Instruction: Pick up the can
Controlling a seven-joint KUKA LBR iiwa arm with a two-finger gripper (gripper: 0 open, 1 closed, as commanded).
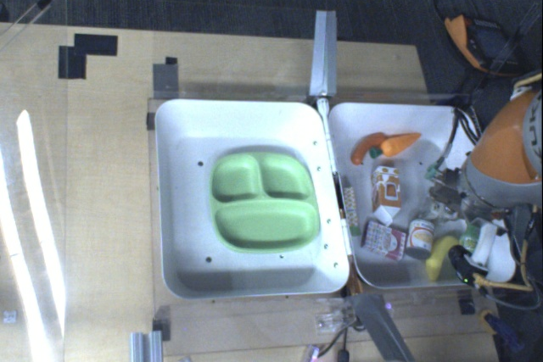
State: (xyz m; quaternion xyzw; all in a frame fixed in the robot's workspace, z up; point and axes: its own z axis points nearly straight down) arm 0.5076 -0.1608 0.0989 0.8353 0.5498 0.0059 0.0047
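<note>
The can [419, 237] is small and silvery with a dark label, and it stands near the front of the right bin [363, 131]. A purple box [383, 239] lies to its left and a yellow banana [440, 255] to its right. My gripper [443, 197] hangs over the right side of this bin, just behind and to the right of the can. The grey arm with its orange band [509, 150] reaches in from the right. The dark wrist parts hide how the gripper meets the can.
An orange carrot [389, 146] lies at the back of the right bin, with a small brown and white carton [387, 186] in its middle. The left bin [178, 182] holds a green divided plate [263, 199]. Cables trail past the bins on the right.
</note>
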